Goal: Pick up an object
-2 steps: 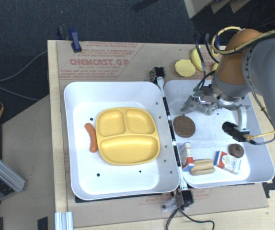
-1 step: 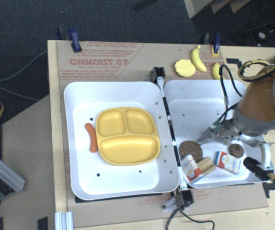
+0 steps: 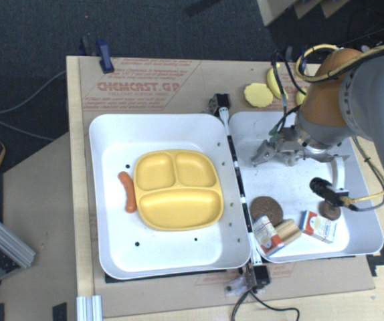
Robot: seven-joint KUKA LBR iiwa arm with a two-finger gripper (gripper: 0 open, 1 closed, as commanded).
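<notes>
Currently my arm (image 3: 352, 92) reaches in from the right over the right bin (image 3: 362, 243), orange band above the wrist. My fingers (image 3: 267, 154) sit over the upper left part of that bin, above bare white floor, near the divider between the two bins. Whether the fingers are spread or clenched: cannot tell, too small and partly lost against the wrist hardware. Nothing is seen between them.

Right bin contents, all toward its near side: a brown round disc (image 3: 265, 208); just below it a small can with a red-and-white label (image 3: 264, 233), touching a tan cylinder (image 3: 287, 231); a small red, white and blue carton (image 3: 318, 225) further right; a small dark round piece (image 3: 329, 210) just above that carton.

Left bin (image 3: 112, 136): a yellow three-compartment plate (image 3: 178, 188) lies flat near the centre; an orange sausage-shaped item (image 3: 128, 191) lies just beside its left edge.

On the table (image 3: 158, 89) behind the right bin: a yellow lump (image 3: 259, 95).
</notes>
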